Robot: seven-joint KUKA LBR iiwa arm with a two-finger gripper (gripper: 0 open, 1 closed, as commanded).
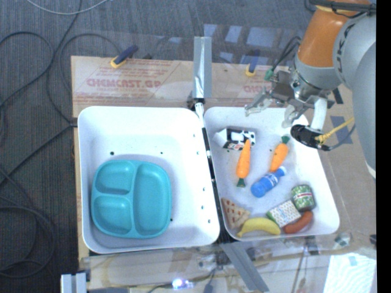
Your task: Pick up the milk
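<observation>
One small black-and-white toy milk carton [239,138], likely light, stiff and boxy, lies near the back of the right white bin [327,191], best pinched across its flat sides by the open, empty claw [278,110] above.

The floor is dark grey carpet [122,17]. Thin cables [55,5] loop across it behind and left of the cardboard sheet [140,84]. Yellow clamps [122,55] sit on the sheet's far edge. Lighting is even and diffuse.
</observation>
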